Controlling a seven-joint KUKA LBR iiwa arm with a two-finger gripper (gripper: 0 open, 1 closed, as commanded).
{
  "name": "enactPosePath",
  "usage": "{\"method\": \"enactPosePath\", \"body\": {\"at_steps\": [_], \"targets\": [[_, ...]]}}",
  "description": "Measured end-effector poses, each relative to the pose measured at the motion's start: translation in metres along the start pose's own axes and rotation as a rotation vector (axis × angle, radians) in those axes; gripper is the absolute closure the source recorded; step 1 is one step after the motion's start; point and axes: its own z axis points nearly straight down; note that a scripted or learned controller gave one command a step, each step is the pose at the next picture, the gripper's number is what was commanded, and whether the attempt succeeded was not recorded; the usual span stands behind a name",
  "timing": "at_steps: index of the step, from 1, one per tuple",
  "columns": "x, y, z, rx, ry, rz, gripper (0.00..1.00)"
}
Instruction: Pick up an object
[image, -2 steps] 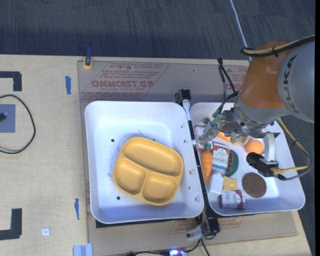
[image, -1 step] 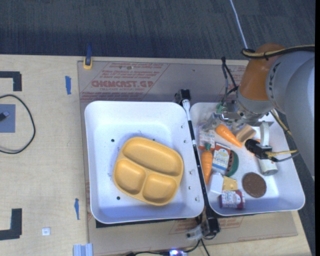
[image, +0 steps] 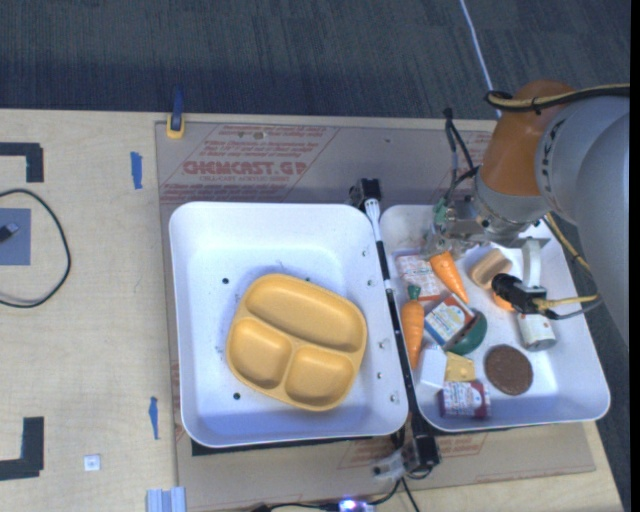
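Observation:
The right bin (image: 590, 385) holds a jumble of toy food. Among it are an orange carrot (image: 447, 275), a second carrot (image: 412, 332), a tan bread piece (image: 487, 265), a white bottle (image: 536, 305), a brown round cookie (image: 510, 370), a small colourful box (image: 446, 322), a yellow cheese wedge (image: 460, 368) and a red-labelled can (image: 463, 400). My gripper (image: 462, 226) hangs over the far end of this bin, just above the upper carrot and the bread piece. The wrist hides its tips. I see nothing lifted out of the pile.
The left bin (image: 200, 240) holds a yellow divided tray (image: 295, 340). A black bar (image: 385, 270) runs between the bins. Cables (image: 560, 300) trail from the wrist over the right bin. Behind the bins lies a printed cardboard sheet (image: 260, 160).

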Motion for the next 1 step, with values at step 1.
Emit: {"method": "enactPosePath", "body": {"at_steps": [1], "targets": [[0.0873, -0.0620, -0.0988, 0.020, 0.004, -0.001, 1.00]]}}
